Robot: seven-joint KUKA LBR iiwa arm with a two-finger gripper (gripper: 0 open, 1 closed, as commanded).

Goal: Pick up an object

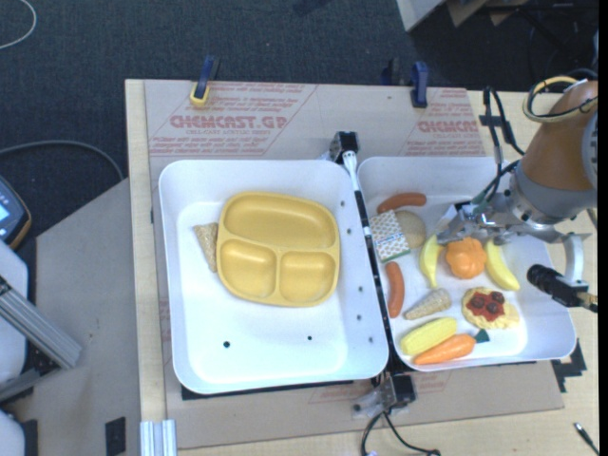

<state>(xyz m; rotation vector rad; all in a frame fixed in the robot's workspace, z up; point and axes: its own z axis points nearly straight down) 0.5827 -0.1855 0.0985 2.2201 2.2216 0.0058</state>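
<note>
Bench carries two shallow white bins side by side. Left white bin [190, 283] holds a yellow plastic divided plate [277, 248], with a tan triangular wedge [206, 243] tucked against its left edge. Right white bin [551, 335] is crowded with toy food: a round orange fruit [465, 258], a yellow banana [429, 259] just left of it and a second yellow banana [501, 267] just right, two reddish-orange sausages [402, 200] [394, 289], a checked white packet [389, 235], a yellow corn cob [427, 335], an orange carrot [445, 350], and a small tart topped with red berries [489, 307]. Grey arm with its orange band [560, 155] reaches in from the right; the two-finger gripper [472, 224] sits low over the orange fruit, at its upper edge. Whether the claw is open or closed, or grips anything, I cannot tell from here.
</note>
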